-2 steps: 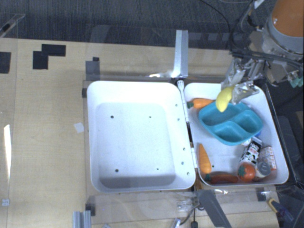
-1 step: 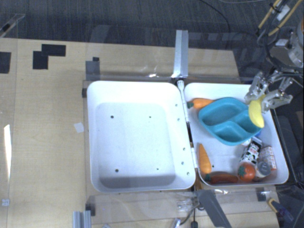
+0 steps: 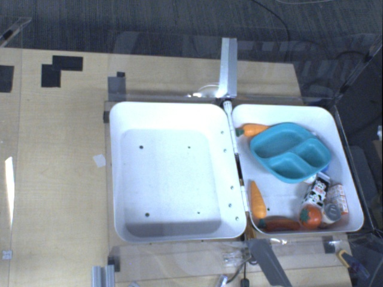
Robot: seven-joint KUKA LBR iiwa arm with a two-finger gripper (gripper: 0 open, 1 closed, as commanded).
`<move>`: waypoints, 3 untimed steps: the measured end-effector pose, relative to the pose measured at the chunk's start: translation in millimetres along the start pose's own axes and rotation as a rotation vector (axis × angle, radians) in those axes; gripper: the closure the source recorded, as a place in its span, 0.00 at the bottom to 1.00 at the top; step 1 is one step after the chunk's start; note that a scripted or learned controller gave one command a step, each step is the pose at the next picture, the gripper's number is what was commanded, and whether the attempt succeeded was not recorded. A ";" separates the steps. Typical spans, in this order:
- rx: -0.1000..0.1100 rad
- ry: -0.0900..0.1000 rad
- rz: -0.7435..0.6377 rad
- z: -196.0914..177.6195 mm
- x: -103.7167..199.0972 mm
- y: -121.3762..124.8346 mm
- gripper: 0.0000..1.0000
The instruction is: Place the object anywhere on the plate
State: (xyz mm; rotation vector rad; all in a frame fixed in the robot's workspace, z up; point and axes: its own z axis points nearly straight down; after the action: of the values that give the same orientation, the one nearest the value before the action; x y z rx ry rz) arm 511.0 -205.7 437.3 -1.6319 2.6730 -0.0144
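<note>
Camera view: blue divided plate (image 3: 291, 152) in the right-hand bin (image 3: 279, 194); one carrot (image 3: 254, 130) touching its far-left rim, a second carrot (image 3: 257, 200) lying lengthwise along the bin's left wall, tomato (image 3: 310, 217) and can (image 3: 336, 203) near its front edge.

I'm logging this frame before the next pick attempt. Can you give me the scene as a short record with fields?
plate: blue divided plate, in right bin, nothing on it
carrots: one at the plate's upper left edge, one by the bin's left wall
near-corner cluster: tomato, can, black-and-white item, dark red long item
left bin: white
</note>
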 end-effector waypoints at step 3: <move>-0.002 0.000 -0.098 -0.4 9.9 20.2 1.00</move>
State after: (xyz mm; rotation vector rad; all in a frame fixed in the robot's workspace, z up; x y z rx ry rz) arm 488.5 -205.2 437.3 -1.7625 2.5909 -0.0127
